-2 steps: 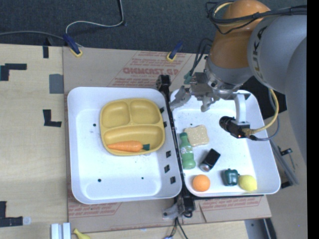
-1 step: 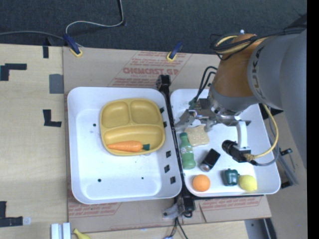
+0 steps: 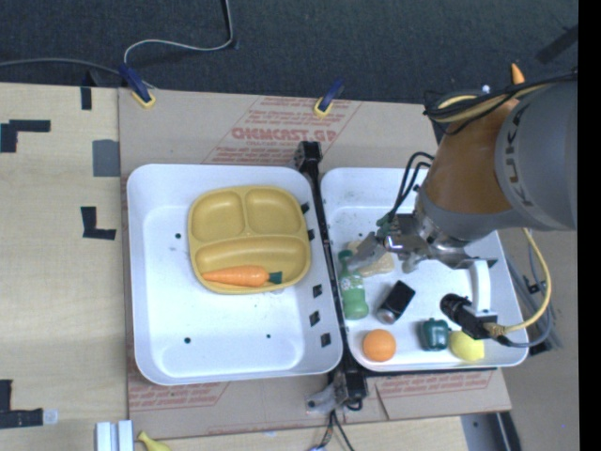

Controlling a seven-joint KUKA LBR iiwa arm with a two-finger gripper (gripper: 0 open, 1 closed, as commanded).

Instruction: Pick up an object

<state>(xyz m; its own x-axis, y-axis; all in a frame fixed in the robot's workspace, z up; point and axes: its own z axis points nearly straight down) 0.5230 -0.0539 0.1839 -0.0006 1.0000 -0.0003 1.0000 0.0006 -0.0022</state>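
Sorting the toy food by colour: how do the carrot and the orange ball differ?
The carrot is long and tapered with a green tip; the orange ball is round. The carrot lies on the yellow plate in the left bin; the ball sits in the right bin. Both are orange.

Dark carpet floor with a trailing cable, brown cardboard sheet over a pale wooden bench

Table with a light wood top, brown cardboard sheet laid on it, two shallow white bins, left bin, right bin, side by side on the cardboard
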